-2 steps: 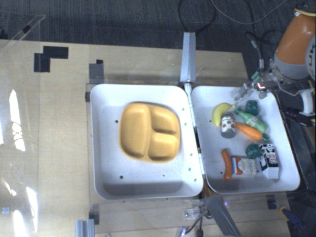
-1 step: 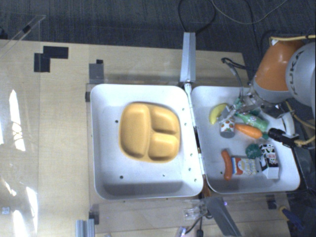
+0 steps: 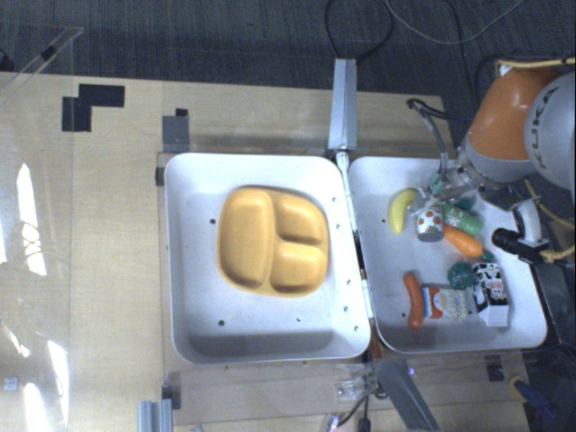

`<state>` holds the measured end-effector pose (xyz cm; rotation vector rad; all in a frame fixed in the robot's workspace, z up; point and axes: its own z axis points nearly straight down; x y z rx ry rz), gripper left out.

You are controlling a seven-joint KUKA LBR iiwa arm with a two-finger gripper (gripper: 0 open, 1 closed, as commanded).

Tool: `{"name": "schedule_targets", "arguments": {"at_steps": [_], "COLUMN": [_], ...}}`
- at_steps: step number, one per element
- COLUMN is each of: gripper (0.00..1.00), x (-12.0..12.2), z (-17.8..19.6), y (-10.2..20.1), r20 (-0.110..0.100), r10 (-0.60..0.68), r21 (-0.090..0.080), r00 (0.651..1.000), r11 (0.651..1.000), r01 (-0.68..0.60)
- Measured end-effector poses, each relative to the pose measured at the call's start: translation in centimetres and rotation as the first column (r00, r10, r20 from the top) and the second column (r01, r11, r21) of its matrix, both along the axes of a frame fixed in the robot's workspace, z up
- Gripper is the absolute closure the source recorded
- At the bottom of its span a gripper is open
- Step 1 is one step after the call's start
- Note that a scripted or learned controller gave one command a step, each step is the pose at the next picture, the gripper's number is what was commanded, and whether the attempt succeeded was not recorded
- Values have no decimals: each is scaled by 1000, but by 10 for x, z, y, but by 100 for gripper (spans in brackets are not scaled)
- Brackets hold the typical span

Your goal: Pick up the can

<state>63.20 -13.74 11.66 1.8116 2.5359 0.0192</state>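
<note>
Can is in the right bin, in the far half and a bit left of the bin's middle. It's a small white one with red and green print on it. I honestly can't tell from this angle if it's upright or tipped.

My gripper is just beyond the can, toward the far wall of that bin and slightly to the right of it in the camera view. It's close, but I can't tell if it's actually touching the can. I also can't tell if the gripper is wide or narrow, because it's a jumble of metal seen from above and my orange band and wrist crowd in from the right.

Stuff around the can:
- a banana just to its left, about touching it
- a carrot just to its right, lying at a slant
- something green wedged between the carrot and my gripper, too small to name

Nearer the front of the same bin there's a sausage and a small juice carton side by side. There's also a teal lump and a little cow-print carton, all well apart from the can.

The left bin has a yellow divided tray sitting in the middle. Both bins are side by side on the counter.
</note>
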Motion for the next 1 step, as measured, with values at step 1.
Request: {"name": "schedule_targets", "arguments": {"at_steps": [1], "gripper": [100], "x": [24], "z": [121], "y": [37], "r20": [-18], "r10": [-61], "r21": [4], "r00": [998], "r11": [998], "r01": [61]}}
